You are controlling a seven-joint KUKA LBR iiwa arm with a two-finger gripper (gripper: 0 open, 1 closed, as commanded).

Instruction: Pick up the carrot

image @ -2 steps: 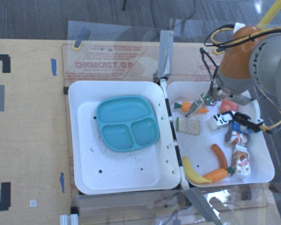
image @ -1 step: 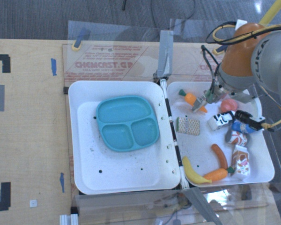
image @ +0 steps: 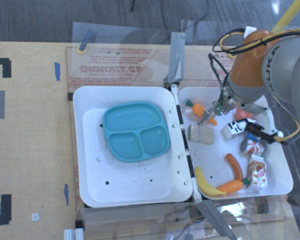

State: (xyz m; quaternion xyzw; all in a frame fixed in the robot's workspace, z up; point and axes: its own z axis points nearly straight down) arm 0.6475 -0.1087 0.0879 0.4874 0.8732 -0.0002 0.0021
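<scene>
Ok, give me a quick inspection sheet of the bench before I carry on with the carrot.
Surface: wooden bench, two shallow white bins side by side.
Job's things: orange carrot in right bin's near edge, beside yellow banana.
Clutter: blue three-compartment plate in left bin; sausage, speckled sponge, carton in right bin.
Grippers: two-finger gripper low over right bin's far left corner, away from carrot.
Cables: black and yellow cables on arm.
Surroundings: grey carpet.

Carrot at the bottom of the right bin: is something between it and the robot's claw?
Yes. The gripper hovers near the bin's top left; the carrot lies at the bottom edge. The sponge and the sausage lie roughly between them, low enough to pass over.
</scene>
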